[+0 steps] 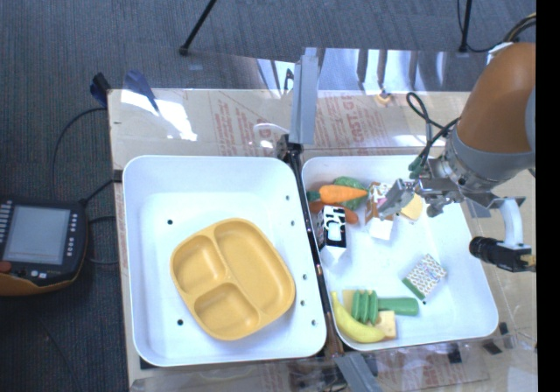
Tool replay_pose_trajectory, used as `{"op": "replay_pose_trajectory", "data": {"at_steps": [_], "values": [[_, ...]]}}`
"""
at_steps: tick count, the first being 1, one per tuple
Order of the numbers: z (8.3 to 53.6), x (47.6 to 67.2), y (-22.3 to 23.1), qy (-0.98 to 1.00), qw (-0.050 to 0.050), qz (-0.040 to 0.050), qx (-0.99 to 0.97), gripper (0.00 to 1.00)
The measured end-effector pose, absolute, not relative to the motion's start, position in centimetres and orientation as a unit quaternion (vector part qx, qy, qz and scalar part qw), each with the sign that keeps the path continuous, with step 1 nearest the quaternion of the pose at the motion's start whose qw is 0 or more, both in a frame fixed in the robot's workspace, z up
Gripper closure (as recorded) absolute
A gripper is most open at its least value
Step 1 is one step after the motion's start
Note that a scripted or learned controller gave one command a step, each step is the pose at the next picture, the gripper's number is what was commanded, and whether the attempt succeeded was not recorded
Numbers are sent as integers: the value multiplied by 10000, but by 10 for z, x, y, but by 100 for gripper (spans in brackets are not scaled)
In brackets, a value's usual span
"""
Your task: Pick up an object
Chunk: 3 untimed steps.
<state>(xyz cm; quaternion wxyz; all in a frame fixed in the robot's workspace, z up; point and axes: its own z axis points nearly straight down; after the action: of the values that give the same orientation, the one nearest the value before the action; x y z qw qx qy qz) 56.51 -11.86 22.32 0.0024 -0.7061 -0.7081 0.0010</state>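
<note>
The right bin [477,311] holds several toy foods. An orange carrot [343,194] with a green item [351,182] behind it lies at the bin's far left. A white block [381,228] and a pale yellow piece [411,209] sit near the middle. My gripper [401,198] hangs low over the bin's far middle, right beside the yellow piece and just above the white block. Whether anything is in its grasp cannot be made out. A checkered box [425,276], a banana [353,322] and green vegetables [385,304] lie toward the front.
A yellow divided plate [232,276] lies in the left bin [149,206]. A black-and-white card [334,226] leans at the right bin's left wall. A control pendant [35,246] rests left of the bench. The arm's grey wrist and cables [490,206] overhang the right bin's far right.
</note>
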Motion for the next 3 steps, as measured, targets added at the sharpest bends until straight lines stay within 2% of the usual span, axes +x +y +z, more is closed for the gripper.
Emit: {"op": "replay_pose_trajectory", "data": {"at_steps": [1,2,3], "values": [[89,645,-132,-7480,-22,-2,-6636,0],[98,645,-131,-7476,1,-4,-6641,100],[107,645,-131,-7472,6,-6,-6646,100]]}}
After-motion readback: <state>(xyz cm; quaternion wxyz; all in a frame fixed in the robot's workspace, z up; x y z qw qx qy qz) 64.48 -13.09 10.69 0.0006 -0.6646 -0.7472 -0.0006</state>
